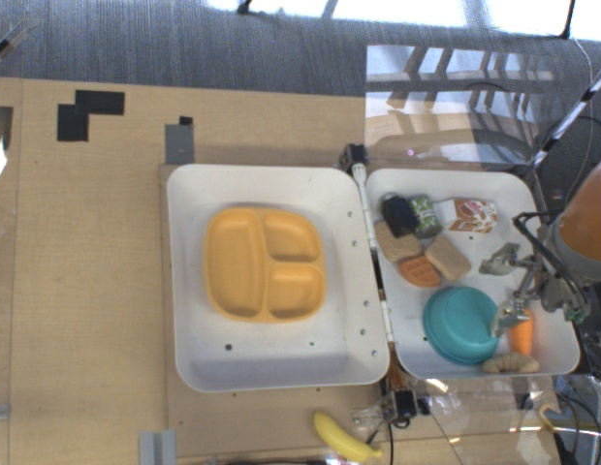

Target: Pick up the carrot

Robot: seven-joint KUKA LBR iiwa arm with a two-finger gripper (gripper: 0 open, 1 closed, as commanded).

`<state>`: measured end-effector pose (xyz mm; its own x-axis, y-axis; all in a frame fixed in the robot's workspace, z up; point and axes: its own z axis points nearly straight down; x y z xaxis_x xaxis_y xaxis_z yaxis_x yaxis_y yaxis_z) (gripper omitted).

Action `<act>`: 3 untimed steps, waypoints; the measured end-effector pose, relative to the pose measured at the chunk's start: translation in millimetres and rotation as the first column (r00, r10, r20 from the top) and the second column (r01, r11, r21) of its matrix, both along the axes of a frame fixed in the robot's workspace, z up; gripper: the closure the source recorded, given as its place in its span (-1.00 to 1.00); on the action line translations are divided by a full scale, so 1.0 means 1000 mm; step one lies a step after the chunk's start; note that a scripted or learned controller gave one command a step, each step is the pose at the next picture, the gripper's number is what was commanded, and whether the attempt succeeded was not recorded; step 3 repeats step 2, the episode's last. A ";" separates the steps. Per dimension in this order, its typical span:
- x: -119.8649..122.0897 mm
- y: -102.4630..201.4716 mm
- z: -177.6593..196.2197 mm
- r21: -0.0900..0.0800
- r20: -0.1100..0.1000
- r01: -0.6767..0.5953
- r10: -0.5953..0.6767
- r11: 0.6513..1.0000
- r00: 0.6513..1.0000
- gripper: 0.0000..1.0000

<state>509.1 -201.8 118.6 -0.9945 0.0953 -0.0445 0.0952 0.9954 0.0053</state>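
The carrot (521,338), short and orange, lies near the front right corner of the right bin (548,356), between a teal bowl (459,325) and the bin's right wall. My gripper (506,287) reaches in from the right and hangs just behind the carrot. Its two metal fingers (500,258) are spread apart, with nothing between them. The nearer finger ends right at the carrot's top end, and I cannot tell whether it touches.
A knobbly tan piece (509,362) lies in front of the carrot. Further back in the right bin are an orange disc (422,272), tan blocks (448,257), a black item (399,214), a green can (426,217) and a red-white packet (473,215). The left bin (281,366) holds a yellow divided plate (265,263). A banana (344,438) lies on the bench.
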 end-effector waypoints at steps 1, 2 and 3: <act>0.002 0.003 0.000 -0.011 0.007 -0.177 0.177 0.984 0.984 -1.00; 0.006 0.000 -0.001 -0.005 -0.008 -0.131 0.131 0.991 0.991 -1.00; 0.006 0.000 -0.001 -0.005 -0.008 -0.131 0.131 0.991 0.991 -1.00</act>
